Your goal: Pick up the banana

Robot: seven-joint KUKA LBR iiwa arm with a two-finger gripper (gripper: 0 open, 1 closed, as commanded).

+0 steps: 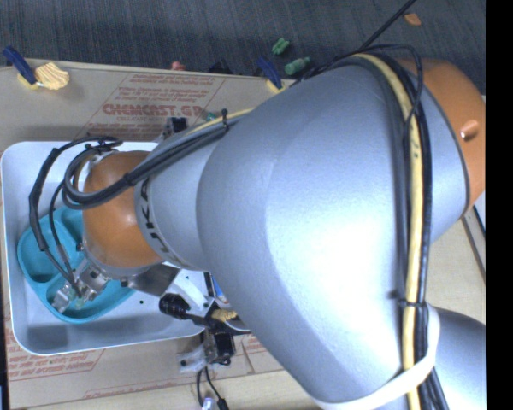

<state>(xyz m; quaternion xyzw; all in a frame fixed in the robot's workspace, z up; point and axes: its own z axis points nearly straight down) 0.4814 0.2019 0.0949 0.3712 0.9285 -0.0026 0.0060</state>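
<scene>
The hand (73, 290) is lowered into the left bin (13, 229), over a teal object (36, 259). The banana's position, and so its bearing from the hand, cannot be told.

A: What colours does the big smooth metal arm (325, 229) show?
B: Matte grey, with a glossy orange band (111, 216) near the wrist and black and pale yellow cables (415, 169) along it.

A: And beside that orange band?
B: A turquoise plastic dish (38, 259) in a shallow white plastic bin (13, 229).

A: Around the bin?
B: A tan cardboard sheet (137, 101) printed with red lettering, on the dark grey ribbed counter (111, 15), with small green bits (286, 54) above.
</scene>
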